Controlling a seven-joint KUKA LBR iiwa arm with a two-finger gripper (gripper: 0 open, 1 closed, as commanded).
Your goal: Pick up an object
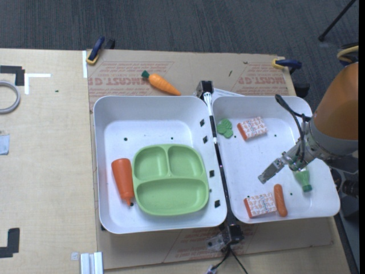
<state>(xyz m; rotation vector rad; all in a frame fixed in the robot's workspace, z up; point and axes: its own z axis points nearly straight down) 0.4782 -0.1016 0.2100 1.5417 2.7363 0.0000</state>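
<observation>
Robot gripper (272, 171) low in right bin (251, 198), jaws apart, nothing between them. Nearby: sausage (279, 200), snack packet (260, 205), small green bottle (303, 178). In left bin (108, 210): green divided plate (171, 178).

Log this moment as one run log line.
gripper: over right bin, nothing held | nearest: sausage, snack packet | left bin: green plate

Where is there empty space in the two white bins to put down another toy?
Left bin: the bare strip along its far wall, behind the green divided plate and the orange cylinder.
Right bin: the open middle, between the green leaf and striped box up top and the second box near the front.
It is crowded around the hand, green bottle and sausage.
</observation>
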